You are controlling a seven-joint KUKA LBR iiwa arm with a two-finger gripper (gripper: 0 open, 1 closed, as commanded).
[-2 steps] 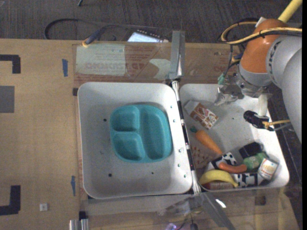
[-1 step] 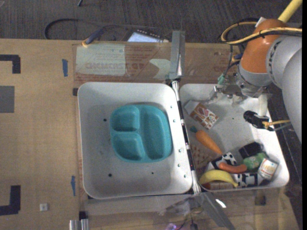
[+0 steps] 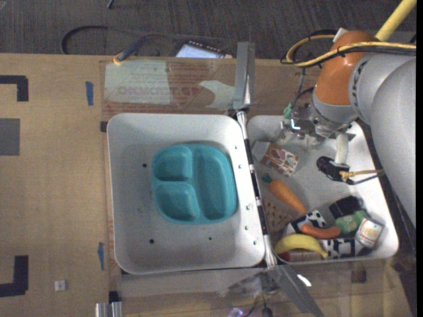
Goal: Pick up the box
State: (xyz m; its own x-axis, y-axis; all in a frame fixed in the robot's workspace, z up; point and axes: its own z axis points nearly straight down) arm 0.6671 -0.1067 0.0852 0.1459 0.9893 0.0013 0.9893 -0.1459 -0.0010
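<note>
The box [image 3: 280, 159] is a small flat carton with a colourful print. It lies tilted in the upper left part of the right bin [image 3: 386, 240], close to the divider between the bins. My gripper [image 3: 293, 127] hangs under the orange wrist band at the bin's far edge, just above and slightly right of the box. Nothing shows between its fingers, and the wrist body hides how they stand.
An orange carrot [image 3: 286, 195] lies just below the box. A banana [image 3: 301, 245], a checkered item [image 3: 332, 245], a green piece [image 3: 348, 223] and a small jar [image 3: 369, 232] crowd the near right corner. A teal divided plate [image 3: 195, 182] sits in the left bin [image 3: 125, 197].
</note>
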